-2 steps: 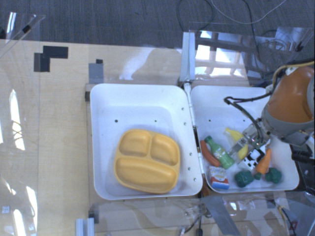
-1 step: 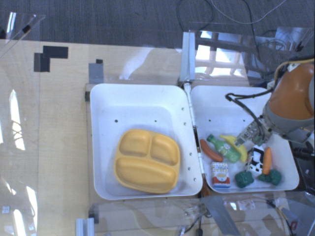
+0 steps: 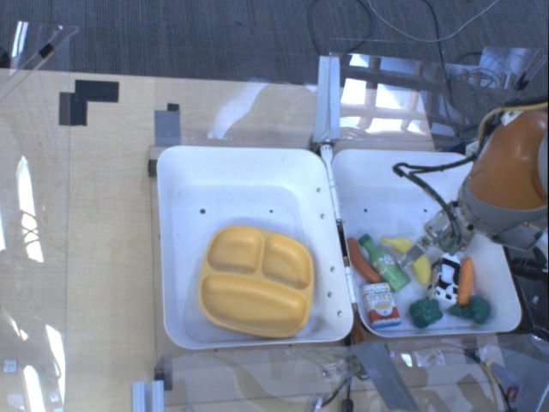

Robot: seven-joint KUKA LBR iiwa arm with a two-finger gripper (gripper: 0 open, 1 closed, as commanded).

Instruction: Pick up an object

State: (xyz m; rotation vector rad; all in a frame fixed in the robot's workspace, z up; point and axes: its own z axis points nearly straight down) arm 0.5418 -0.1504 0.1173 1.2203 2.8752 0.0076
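Note:
My gripper [image 3: 426, 245] hangs low over the right bin [image 3: 377, 187], reaching in from the right below the orange band [image 3: 513, 172]. Its tip is right over a yellow banana-like toy [image 3: 419, 268], with a second yellow piece [image 3: 396, 244] just to the left. A green bottle [image 3: 385, 263] lies beside these, and a red sausage [image 3: 364, 261] lies left of the bottle. A small labelled can [image 3: 381, 305], a green broccoli [image 3: 425, 312], a black-and-white cow-patterned toy [image 3: 446, 281], an orange carrot [image 3: 466, 281] and another broccoli [image 3: 474, 309] crowd the bin's front.
The left bin [image 3: 184, 230] holds a yellow divided tray [image 3: 256, 279]. A metal divider post [image 3: 327, 101] stands between the bins at the back. Black cables [image 3: 429, 187] trail from the arm across the right bin's back half.

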